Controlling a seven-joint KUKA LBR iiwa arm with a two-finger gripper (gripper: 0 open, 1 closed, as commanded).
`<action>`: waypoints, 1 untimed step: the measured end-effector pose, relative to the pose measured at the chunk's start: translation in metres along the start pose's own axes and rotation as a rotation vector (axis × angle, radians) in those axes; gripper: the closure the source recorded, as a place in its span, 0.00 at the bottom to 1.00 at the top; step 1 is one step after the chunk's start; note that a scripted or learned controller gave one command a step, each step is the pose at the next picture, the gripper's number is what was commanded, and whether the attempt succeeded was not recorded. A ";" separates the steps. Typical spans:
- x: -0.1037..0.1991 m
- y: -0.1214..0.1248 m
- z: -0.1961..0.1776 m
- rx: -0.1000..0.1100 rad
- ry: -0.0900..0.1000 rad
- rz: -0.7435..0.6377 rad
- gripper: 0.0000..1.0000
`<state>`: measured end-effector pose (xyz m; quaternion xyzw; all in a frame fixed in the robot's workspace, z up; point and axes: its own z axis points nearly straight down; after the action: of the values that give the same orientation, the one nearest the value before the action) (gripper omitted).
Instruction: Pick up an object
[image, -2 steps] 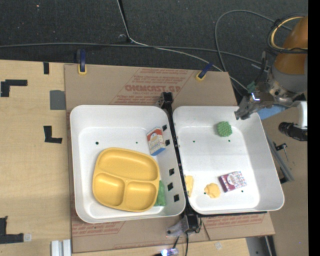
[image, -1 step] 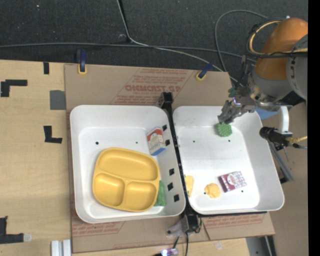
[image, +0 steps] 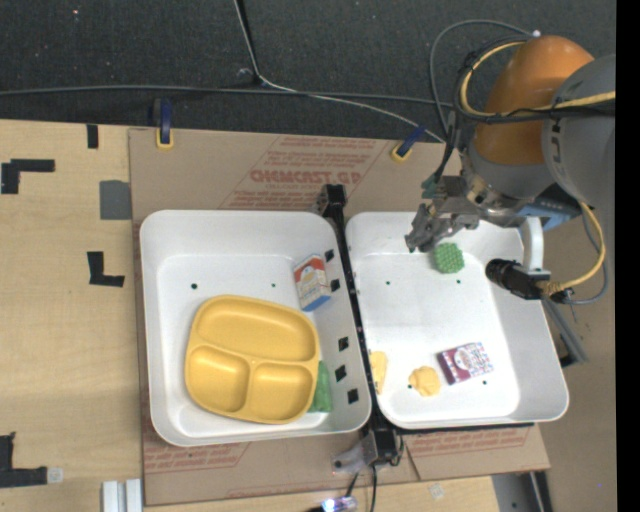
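- Bench (image: 60, 330): pale wood, dark marks at left; cardboard sheet (image: 300, 175) with red print laid under both bins.
- Left bin (image: 165, 235): white, shallow, touching the right bin along a black clip strip.
- Tray (image: 252, 357): yellow, three compartments, lying flat in the left bin, lower middle.
- Carton (image: 313, 282): small, white with red and blue print, tilted, near the left bin's right wall, just above the tray.
- Green item (image: 321, 388): thin, wedged between tray and the left bin's right wall; kind not clear.
- Right bin (image: 530, 400): white, shallow, under the arm's reach.
- Green ball (image: 448, 259): small, knobbly, in the right bin's upper part, just beside and below the gripper tips.
- Packet (image: 464, 362): purple and white, lying flat in the right bin's lower right.
- Yellow lump (image: 425, 381): small, just left of the packet, apart from it.
- Yellow piece (image: 378, 368): against the right bin's left wall, lower part.
- Arm (image: 530, 110): grey with orange band, entering from upper right, cables looped around it.
- Gripper (image: 424, 235): dark, low over the right bin's upper part, next to the green ball; nothing seen between the fingers; spread of fingers not discernible.
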<state>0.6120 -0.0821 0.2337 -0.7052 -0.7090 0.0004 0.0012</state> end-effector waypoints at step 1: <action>0.042 -0.019 -0.003 0.001 0.000 0.001 1.00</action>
<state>0.5930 -0.0406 0.2368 -0.7055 -0.7087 0.0007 0.0014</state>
